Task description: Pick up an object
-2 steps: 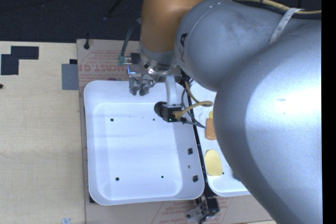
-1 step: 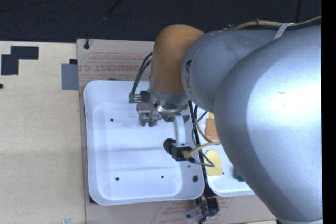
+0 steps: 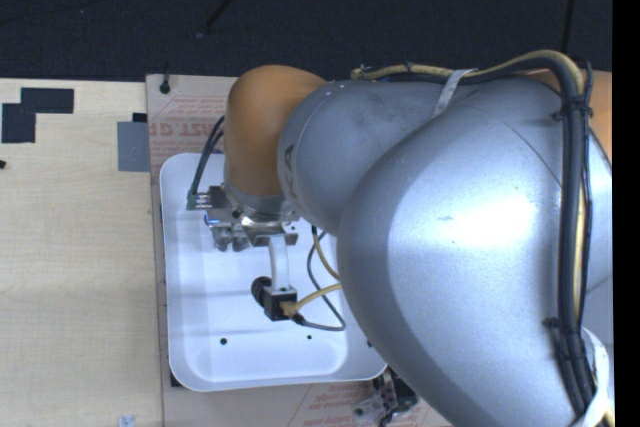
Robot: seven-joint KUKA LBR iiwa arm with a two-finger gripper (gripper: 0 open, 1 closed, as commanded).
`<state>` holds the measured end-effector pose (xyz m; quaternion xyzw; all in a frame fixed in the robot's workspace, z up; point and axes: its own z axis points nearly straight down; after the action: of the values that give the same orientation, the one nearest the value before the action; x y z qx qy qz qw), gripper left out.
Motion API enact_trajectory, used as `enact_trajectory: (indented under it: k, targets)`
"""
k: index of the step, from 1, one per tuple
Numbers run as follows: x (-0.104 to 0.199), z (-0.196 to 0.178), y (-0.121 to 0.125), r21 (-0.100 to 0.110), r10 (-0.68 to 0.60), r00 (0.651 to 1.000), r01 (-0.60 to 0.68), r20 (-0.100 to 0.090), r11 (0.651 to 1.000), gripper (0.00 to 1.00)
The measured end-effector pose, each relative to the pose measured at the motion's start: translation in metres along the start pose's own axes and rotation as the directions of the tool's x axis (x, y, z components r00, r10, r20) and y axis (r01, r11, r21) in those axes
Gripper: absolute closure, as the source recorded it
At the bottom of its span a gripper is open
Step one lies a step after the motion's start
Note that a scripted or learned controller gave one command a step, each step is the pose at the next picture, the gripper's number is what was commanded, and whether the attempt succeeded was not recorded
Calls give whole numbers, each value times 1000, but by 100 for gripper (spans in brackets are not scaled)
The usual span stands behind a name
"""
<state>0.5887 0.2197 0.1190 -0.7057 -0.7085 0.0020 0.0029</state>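
My gripper [image 3: 252, 237] hangs low over the upper middle of a shallow white bin [image 3: 190, 325], just under the orange band [image 3: 262, 130] of the wrist. The grey arm [image 3: 450, 235] reaches in from the right and covers the bin's right side and everything beyond it. The bare part of the bin floor that I can see bears two tiny dark dots [image 3: 223, 341]. Whatever lies directly beneath the gripper is hidden by it.
A pale wooden bench top [image 3: 70, 265] stretches to the left of the bin, with dark patches [image 3: 131, 145] near its back. Cardboard with red lettering [image 3: 185, 120] sits behind the bin. A small dark and grey thing [image 3: 385, 402] peeks out under the arm at the bottom edge.
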Motion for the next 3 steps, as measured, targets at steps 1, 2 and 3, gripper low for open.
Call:
enact_trajectory:
  k: [1, 2, 3]
  targets:
    - [26, -100, 1, -13, 2, 1000, -2, -3, 1000, 100]
    - [22, -59, -24, 1, 8, 1000, -8, 4, 1000, 100]
    - [24, -24, -26, 1, 5, 1000, -5, 4, 1000, 100]
